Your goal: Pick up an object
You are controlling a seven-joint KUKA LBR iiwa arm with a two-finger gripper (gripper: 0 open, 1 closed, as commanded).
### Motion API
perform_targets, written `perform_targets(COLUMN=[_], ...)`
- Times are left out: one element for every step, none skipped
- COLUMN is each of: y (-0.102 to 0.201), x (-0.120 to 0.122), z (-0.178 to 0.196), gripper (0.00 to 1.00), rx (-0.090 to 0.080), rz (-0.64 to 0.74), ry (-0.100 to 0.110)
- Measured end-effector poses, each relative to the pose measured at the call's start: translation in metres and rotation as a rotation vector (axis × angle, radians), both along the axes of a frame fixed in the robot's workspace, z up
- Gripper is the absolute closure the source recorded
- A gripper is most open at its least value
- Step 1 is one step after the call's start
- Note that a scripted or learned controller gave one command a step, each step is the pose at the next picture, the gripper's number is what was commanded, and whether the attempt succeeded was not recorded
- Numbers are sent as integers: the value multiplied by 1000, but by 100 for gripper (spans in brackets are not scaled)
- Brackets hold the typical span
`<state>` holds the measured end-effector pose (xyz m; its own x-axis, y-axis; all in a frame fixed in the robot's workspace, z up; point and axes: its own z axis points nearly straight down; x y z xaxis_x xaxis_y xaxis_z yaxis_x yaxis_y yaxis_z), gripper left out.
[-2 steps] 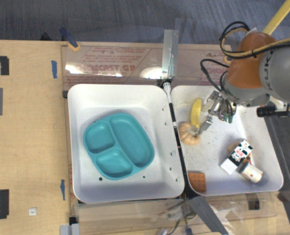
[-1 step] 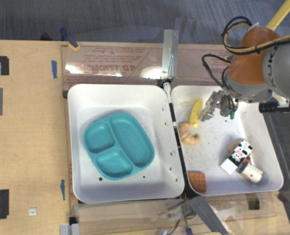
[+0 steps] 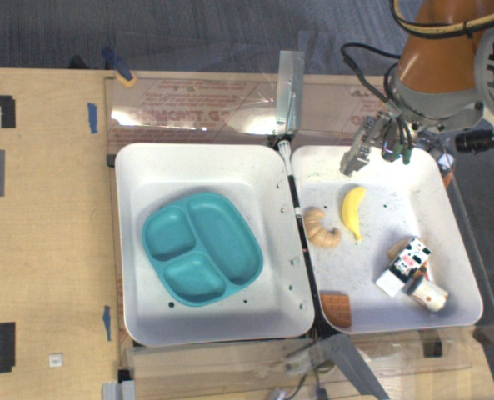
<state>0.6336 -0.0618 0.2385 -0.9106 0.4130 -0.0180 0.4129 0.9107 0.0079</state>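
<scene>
White bins sit side by side on the bench. The right bin [image 3: 459, 223] has all the little things in it. A yellow banana [image 3: 353, 212] lies near the middle. A tan croissant [image 3: 322, 228] lies just left of it, close to the bin's left wall. A small carton with black and white spots [image 3: 406, 266] lies nearer, to the right. A brown waffle piece [image 3: 336, 307] rests at the near edge.

The gripper [image 3: 371, 147] hangs over the far part of the right bin, up and away from the banana. Nothing is between its fingers, and I cannot tell if they are spread or pressed together. So I think the picking up is not done yet. The arm must go down and grab something.

The left bin [image 3: 130, 223] holds a teal plate with three parts [image 3: 202, 247]. Light brown board [image 3: 42, 223] covers the bench to the left.
</scene>
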Motion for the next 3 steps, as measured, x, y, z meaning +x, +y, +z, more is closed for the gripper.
perform_targets(y=[80,157,237], x=[-47,-76,-139], z=[-8,-21,-34], gripper=[100,100,100], rx=[5,6,7], rz=[-296,-349,-444], ry=[18,20,22])
